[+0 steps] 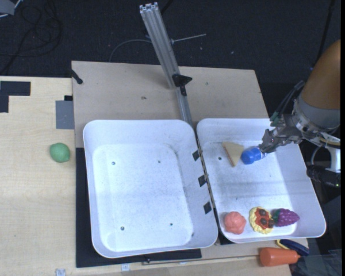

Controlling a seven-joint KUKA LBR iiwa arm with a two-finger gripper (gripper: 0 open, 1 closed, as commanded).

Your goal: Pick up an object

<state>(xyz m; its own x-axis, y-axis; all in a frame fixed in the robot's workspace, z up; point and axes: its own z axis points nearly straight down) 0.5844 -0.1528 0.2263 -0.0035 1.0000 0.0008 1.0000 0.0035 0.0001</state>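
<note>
The gripper (268,144) reaches into the right bin (310,211) from the right, its dark fingertips meeting the right side of a small blue object (251,155). The tips are too small and dark to make out, so whether they grip the object or only touch it cannot be told, nor how wide the jaws stand. The blue object is rounded and glossy, lying in the upper part of the right bin, just beside a tan wedge-shaped piece (232,152) on its left. The arm (322,96) above the wrist is cut off at the picture's right side, showing an orange band and grey housing. Along the bin's near wall lie a pinkish-orange lump (234,222), a yellow toy with red and dark markings (261,219) and purple grapes (286,216), close together. The left bin (98,137) sits alongside. Outside the bins, a green ball (60,152) rests on the bench (23,177), and an orange item (278,256) lies below the right bin, partly cut off.
</note>
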